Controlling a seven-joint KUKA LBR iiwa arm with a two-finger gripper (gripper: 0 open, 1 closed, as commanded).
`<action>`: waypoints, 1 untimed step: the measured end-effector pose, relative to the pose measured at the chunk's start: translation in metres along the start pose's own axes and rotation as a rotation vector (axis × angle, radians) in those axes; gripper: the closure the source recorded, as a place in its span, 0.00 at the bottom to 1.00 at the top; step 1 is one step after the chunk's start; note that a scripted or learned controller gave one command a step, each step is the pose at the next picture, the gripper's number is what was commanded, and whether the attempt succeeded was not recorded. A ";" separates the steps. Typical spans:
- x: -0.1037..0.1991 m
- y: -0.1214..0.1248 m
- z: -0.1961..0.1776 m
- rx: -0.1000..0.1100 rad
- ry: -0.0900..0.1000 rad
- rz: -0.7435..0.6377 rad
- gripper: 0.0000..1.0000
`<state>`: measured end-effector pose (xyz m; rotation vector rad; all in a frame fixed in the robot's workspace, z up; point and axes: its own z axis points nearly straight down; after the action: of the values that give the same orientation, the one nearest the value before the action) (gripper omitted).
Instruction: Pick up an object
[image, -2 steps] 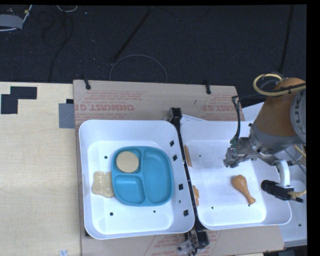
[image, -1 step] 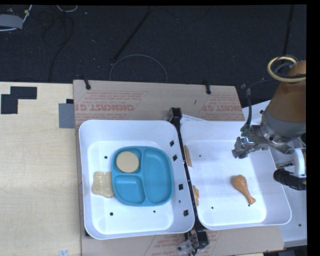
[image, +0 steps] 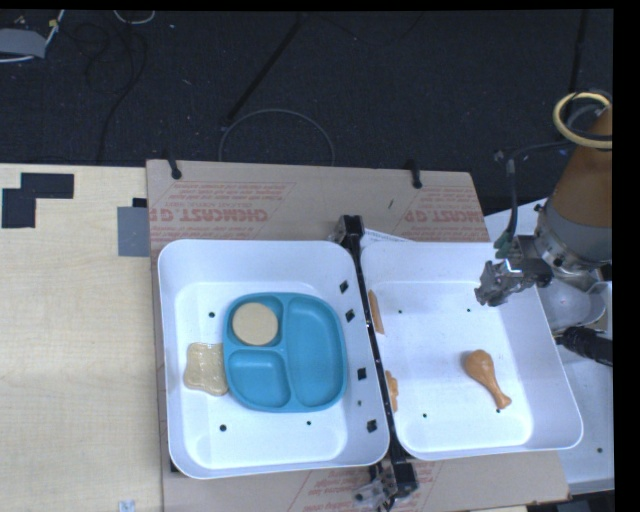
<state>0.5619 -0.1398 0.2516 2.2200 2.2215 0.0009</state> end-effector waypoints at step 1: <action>0.053 0.001 -0.006 0.004 0.001 -0.003 1.00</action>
<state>0.5626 -0.0869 0.2572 2.2194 2.2269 -0.0020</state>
